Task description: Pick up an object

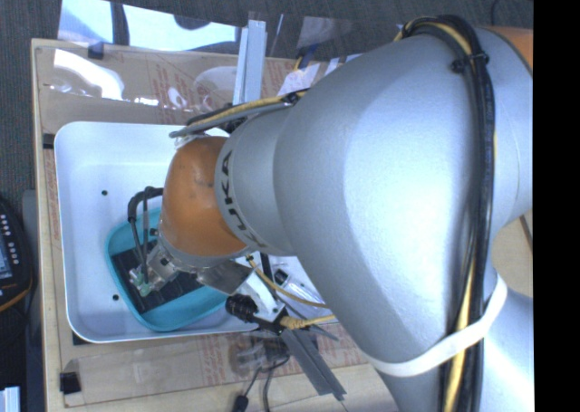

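Reaching down into the bin, we judge ourselves at the grasping step: the gripper sits low over a blue dish in the bin's near corner. We cannot tell if it is clenched or released. Next we need a secure hold, then a straight lift. The dish looks shallow, smooth and teal, mostly hidden beneath the arm.

The arm is a thick, smooth shell of silvery grey, rounded like a bent tube, with an orange band above the wrist and dark lettering on the grey rim beside it. Black and yellow cables run along its outer side, held by a white strap. Dark fittings and thin black hoses sit at the wrist.
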Controlling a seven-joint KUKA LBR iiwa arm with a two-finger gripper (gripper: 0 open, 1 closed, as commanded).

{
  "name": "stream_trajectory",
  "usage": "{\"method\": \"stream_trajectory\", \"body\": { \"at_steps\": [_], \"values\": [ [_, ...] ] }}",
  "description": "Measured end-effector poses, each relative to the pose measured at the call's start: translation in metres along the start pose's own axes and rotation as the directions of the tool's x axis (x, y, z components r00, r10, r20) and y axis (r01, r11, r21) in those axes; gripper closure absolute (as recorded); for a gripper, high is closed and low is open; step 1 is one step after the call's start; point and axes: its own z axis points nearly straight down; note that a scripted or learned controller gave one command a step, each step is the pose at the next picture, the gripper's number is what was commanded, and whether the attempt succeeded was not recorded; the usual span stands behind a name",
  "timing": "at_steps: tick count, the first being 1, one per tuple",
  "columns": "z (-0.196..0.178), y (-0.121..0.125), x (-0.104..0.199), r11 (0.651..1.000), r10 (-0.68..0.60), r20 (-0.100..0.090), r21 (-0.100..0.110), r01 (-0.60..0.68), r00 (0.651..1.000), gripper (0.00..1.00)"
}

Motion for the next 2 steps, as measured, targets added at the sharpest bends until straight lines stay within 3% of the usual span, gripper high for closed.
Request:
{"method": "stream_trajectory", "body": {
  "at_steps": [1,2],
  "values": [
    [0.000,0.017,0.020,0.988,0.154,0.005,-0.001,-0.154,0.988,1.00],
    [-0.113,0.003,-0.002,0.989,0.147,-0.005,0.010,-0.147,0.989,1.00]
  ]
}}
